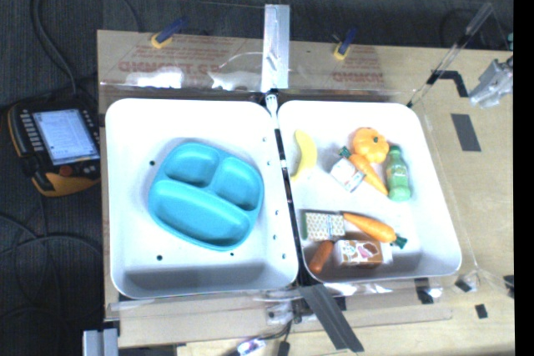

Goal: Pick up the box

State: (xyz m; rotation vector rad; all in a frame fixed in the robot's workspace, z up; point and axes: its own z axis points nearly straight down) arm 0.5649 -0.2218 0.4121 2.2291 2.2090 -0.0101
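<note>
The box (363, 253) lay on its side at the front of the right bin (440, 217), close to the near wall. It was a brown and red carton with a pale label facing up. A carrot (372, 226) lay just behind it, touching or nearly so. A brown sausage-shaped piece (319, 256) pressed against its left end, and a small patterned packet (324, 224) sat behind that. Further back were a banana (304, 152), an orange fruit (370, 142), a green bottle (398, 173) and a small white packet (345, 173), all well apart from the box. The left bin (125, 179) held a blue divided tray (207, 193).

How the jaws stood could not be told from this view, so the pick looked not yet begun.

To do the step well, the approach would probably come straight down over the middle of the box. The jaws would best be turned to close across its short width, front to back. The gap on the carrot side looked tight, so one finger would need to slip between carrot and box without catching the carrot's green top. The near wall left little room on the other side. The long way seemed worse, because the brown piece blocked the left end. The jaws would best open wide before going down and close only once low enough to hold the box's sides.
</note>
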